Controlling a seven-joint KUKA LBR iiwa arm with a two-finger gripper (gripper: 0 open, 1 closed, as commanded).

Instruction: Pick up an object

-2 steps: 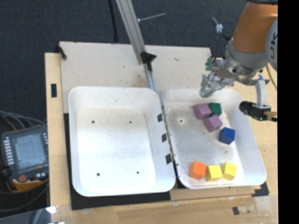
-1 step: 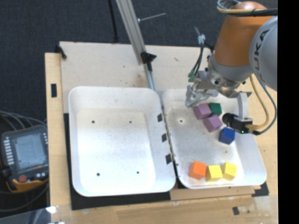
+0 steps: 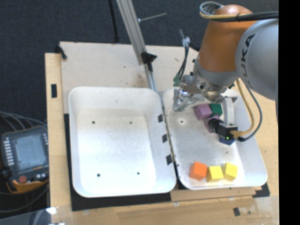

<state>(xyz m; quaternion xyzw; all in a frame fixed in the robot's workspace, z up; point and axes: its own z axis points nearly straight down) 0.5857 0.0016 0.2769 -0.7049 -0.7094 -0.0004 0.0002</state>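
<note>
**Over the right bin, nothing in hand**

Nearest the camera: an orange block [image 3: 198,170], a yellow block [image 3: 215,173] and a second yellow block [image 3: 231,171] sit in a row along the near wall of the right bin [image 3: 187,130]. They touch or almost touch. With the wall so close behind them, I judge this an awkward place to close around just one.

Mid-bin: a purple block [image 3: 202,111] with a green block [image 3: 216,109] tight against its right side, both partly under my wrist. My gripper [image 3: 181,101] hangs just left of the purple block, over bare bin floor near the far-left corner. I see nothing held in it. From this angle I cannot tell whether it is wide or narrow. The purple block looks like the likeliest pick because it is closest, though the green block may get in the way.

Surface: both bins are white, shallow and flecked with dark specks. The left bin [image 3: 117,135] shows plain floor. They stand side by side on a pale wooden bench [image 3: 93,64].

Farther out: a slanted aluminium post [image 3: 133,25] rises from the bench's back. There is a teach pendant [image 3: 26,153] off to the left, and dark carpet [image 3: 47,13] beyond.
</note>
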